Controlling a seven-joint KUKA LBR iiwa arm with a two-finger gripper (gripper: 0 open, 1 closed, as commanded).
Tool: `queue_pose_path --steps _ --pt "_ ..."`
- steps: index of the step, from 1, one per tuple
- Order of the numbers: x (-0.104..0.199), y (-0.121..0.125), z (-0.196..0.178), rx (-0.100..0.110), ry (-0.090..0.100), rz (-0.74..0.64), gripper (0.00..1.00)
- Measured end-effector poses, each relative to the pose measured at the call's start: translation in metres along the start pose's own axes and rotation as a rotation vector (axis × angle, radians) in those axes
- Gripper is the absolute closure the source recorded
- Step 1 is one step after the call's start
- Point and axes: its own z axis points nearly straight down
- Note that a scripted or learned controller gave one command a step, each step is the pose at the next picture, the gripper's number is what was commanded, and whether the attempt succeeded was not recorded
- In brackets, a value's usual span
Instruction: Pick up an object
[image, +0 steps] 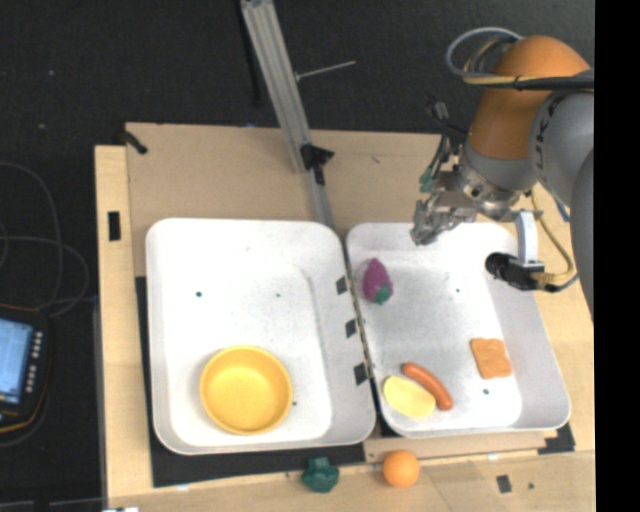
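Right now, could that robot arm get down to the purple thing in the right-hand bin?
Probably yes. The gripper hangs over the far edge of the right bin, and the purple object lies apart from the other items with nothing on top of it or between them.

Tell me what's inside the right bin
The right bin holds a purple piece, an orange-brown slice, a sausage and a pale yellow piece. The gripper hides part of the far edge.

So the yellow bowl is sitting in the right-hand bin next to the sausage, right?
Not quite. The camera view shows the yellow bowl alone in the left bin. The sausage lies in the right bin, beside a pale yellow piece.
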Motion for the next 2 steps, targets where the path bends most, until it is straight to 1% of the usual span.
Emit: queue_pose_path --steps 1,2 --pt "0.053 -0.016 0.001 0.0 0.0 -0.001 1.0" --pt "0.105 -0.017 0.004 0.0 0.001 -0.001 1.0"
